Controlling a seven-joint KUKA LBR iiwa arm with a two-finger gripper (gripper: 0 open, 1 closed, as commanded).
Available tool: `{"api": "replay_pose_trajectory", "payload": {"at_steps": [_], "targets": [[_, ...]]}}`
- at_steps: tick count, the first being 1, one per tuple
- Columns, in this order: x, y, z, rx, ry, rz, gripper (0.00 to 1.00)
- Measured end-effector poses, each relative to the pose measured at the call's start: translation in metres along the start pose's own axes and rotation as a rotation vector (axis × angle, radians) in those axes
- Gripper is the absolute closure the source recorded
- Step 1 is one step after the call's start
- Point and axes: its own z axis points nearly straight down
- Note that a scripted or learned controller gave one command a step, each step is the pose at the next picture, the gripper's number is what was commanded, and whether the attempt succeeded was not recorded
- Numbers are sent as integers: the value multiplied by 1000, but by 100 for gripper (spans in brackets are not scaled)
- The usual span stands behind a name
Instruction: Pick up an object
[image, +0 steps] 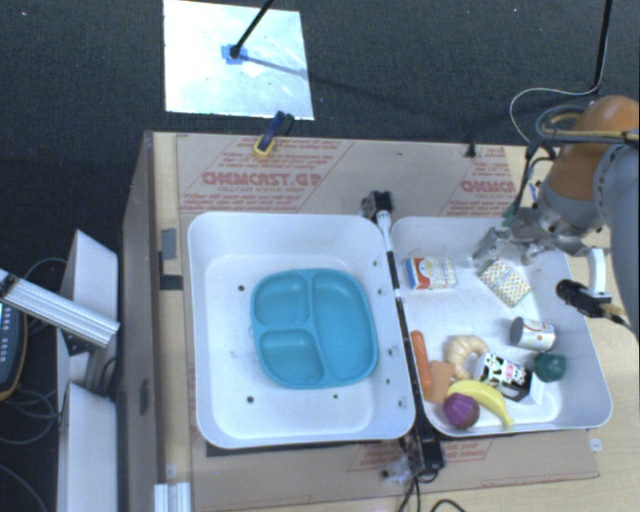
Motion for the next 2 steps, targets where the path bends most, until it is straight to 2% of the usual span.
{"api": "replay_pose_trajectory", "payload": {"at_steps": [1, 2], "targets": [[0, 1, -12, -3, -2, -5, 100], [0, 1, -11, -3, -2, -6, 0]]}}
